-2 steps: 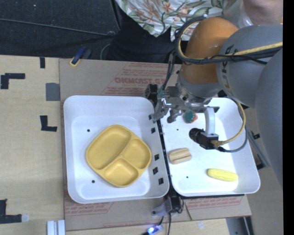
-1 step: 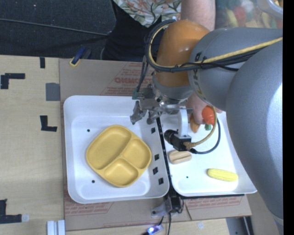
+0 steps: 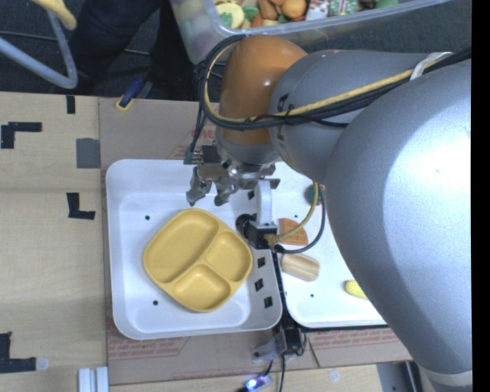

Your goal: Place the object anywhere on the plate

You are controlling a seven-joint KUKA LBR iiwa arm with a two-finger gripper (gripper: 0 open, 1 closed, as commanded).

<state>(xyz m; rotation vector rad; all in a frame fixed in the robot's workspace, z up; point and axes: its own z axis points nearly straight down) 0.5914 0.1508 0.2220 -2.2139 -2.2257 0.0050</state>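
A yellow plate (image 3: pixel 197 259) with three compartments lies in the left white bin (image 3: pixel 126 191), and nothing rests on it. My gripper (image 3: pixel 208 191) hangs just above the plate's far rim, below the orange band of the arm. I see no object between its fingers. In the right bin (image 3: pixel 337 314), partly under the arm, lie a tan wooden block (image 3: pixel 300 266), an orange-brown piece (image 3: pixel 292 231) and a small yellow item (image 3: pixel 353 289).
The grey arm covers most of the right bin and the right of the view. A black bracket (image 3: pixel 264 272) runs along the divide between the bins. A clear tub of toy food (image 3: pixel 268 11) stands behind the bench. Cardboard (image 3: pixel 145 130) surrounds the left bin.
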